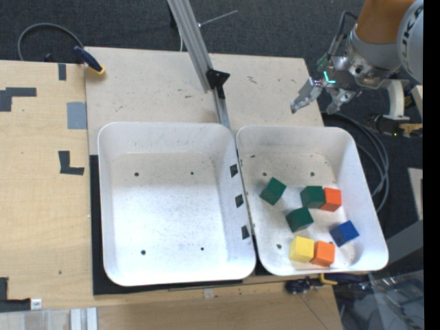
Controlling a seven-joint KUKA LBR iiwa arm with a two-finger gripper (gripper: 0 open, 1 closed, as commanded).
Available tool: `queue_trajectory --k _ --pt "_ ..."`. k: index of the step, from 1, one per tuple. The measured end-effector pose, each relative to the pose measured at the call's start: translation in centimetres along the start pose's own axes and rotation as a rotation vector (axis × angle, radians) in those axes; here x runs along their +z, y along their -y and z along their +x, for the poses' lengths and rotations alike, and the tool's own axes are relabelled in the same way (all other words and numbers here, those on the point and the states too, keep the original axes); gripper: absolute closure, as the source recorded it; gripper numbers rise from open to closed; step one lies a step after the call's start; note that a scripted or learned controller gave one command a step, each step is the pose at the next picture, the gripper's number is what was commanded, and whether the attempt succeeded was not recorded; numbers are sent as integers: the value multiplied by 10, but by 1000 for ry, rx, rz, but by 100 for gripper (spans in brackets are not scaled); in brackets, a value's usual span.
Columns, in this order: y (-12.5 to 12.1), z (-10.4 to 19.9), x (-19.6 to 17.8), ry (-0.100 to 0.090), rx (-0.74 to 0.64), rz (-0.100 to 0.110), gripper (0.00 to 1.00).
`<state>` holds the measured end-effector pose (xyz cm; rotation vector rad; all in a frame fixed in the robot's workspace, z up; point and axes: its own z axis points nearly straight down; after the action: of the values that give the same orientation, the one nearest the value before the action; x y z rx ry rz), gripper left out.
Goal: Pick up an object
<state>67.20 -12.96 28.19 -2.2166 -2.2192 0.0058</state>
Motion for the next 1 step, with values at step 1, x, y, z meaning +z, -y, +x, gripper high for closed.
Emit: queue_trajectory --k 1 --pt "-1 0 -4 2 0 -5 0"
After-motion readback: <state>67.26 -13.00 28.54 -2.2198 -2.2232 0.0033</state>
